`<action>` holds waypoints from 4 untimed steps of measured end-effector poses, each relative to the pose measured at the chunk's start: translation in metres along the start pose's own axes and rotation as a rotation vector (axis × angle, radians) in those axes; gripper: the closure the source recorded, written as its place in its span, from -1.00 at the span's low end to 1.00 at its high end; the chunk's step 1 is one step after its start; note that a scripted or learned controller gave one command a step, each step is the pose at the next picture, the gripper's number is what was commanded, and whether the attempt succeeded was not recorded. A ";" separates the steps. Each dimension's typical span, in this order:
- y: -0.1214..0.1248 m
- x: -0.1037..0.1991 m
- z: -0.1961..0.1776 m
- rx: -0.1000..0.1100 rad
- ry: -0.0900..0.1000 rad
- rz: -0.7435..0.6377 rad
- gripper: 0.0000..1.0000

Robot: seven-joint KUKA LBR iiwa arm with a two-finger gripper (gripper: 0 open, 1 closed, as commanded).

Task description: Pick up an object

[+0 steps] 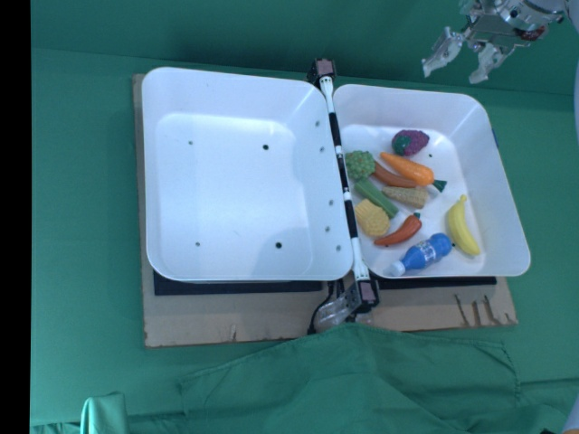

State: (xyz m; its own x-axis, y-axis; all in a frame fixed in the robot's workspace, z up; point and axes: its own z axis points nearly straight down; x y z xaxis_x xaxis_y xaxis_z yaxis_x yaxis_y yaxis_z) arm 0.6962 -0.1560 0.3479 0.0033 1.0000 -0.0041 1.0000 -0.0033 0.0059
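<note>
My gripper (461, 61) hangs at the top right, above the far edge of the right bin (507, 215), with its two fingers spread open and nothing between them. Below it in the right bin lie several toy foods: a purple berry (410, 141), an orange carrot (407, 167), a green broccoli (360, 164), a green pod (374, 196), a yellow corn piece (371, 217), a red-orange pepper (400, 231), a blue bottle (423, 253) and a yellow banana (463, 227). The gripper is well clear of all of them.
The left bin (235, 174) sits beside the right one, joined along a black and white hinge bar (341, 179). Both rest on a cardboard sheet (226, 319) over green cloth. A fold of green cloth (362, 378) bulges at the front.
</note>
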 end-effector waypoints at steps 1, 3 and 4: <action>0.005 0.010 -0.046 -0.005 0.000 -0.001 -1.00; 0.004 0.039 0.031 -0.004 -0.001 0.002 1.00; 0.004 0.039 0.031 -0.003 -0.002 0.002 -1.00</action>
State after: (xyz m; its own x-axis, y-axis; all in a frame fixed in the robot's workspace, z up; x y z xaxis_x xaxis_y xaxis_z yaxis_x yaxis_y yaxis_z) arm 0.7008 -0.1172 0.3166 0.0054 1.0000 -0.0061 0.9999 -0.0053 0.0090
